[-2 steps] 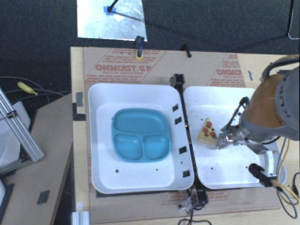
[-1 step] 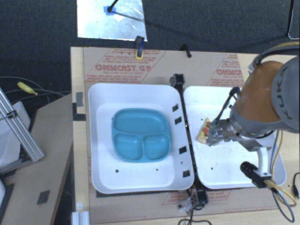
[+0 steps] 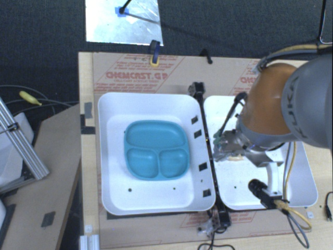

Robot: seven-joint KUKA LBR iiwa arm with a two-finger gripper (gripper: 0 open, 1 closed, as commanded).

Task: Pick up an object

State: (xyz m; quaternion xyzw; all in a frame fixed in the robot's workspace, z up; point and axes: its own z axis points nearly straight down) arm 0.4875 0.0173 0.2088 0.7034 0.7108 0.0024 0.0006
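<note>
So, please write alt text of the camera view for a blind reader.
A grey arm with an orange band reaches over the right shallow white bin, its gripper low near that bin's left wall. The left shallow white bin holds a blue three-compartment plastic tray.

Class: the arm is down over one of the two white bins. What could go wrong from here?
1. The gripper sits low near the divider between bins, so it might knock it.
2. The arm hides whatever lies beneath it in the right bin, so a grasp could miss.
</note>
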